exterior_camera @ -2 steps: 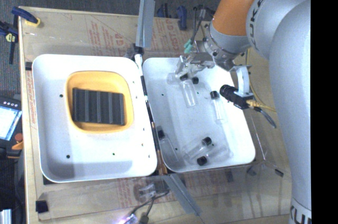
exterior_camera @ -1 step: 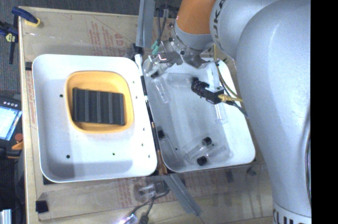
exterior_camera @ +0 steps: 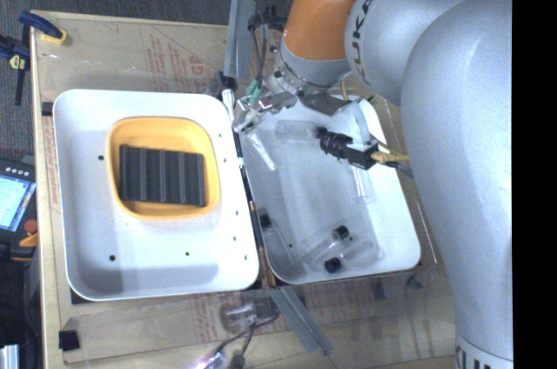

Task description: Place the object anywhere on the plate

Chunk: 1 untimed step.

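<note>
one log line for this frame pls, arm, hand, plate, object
arm: over right bin | hand: at that bin's top-left corner | plate: yellow, in left bin, holding dark ridged insert | object: clear items in right bin, not on plate

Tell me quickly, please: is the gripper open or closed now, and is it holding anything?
Gripper: cannot be told; it sits at the upper left corner of the right bin, under the wrist.

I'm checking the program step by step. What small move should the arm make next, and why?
Probably lower the end effector toward the clear items in the right bin. It sits at that bin's upper left corner, and the yellow plate in the left bin bears only its dark ridged insert.
</note>
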Tool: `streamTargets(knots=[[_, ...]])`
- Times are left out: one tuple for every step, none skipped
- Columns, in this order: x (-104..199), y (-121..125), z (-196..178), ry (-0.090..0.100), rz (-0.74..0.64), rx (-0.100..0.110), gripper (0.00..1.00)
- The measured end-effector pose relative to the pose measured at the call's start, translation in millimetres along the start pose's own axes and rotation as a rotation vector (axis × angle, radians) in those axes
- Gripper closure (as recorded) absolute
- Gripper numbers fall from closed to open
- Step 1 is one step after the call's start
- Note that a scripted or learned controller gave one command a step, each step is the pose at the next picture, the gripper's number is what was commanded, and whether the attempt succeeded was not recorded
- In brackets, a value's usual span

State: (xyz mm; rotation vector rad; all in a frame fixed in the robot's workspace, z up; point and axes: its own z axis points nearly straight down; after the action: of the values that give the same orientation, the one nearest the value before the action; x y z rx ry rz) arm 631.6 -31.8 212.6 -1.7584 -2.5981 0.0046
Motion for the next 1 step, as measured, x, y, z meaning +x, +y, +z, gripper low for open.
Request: streamTargets(knots=[[9.7,-4.7,20.6,-0.001,-0.301,-0.001,1.00]])
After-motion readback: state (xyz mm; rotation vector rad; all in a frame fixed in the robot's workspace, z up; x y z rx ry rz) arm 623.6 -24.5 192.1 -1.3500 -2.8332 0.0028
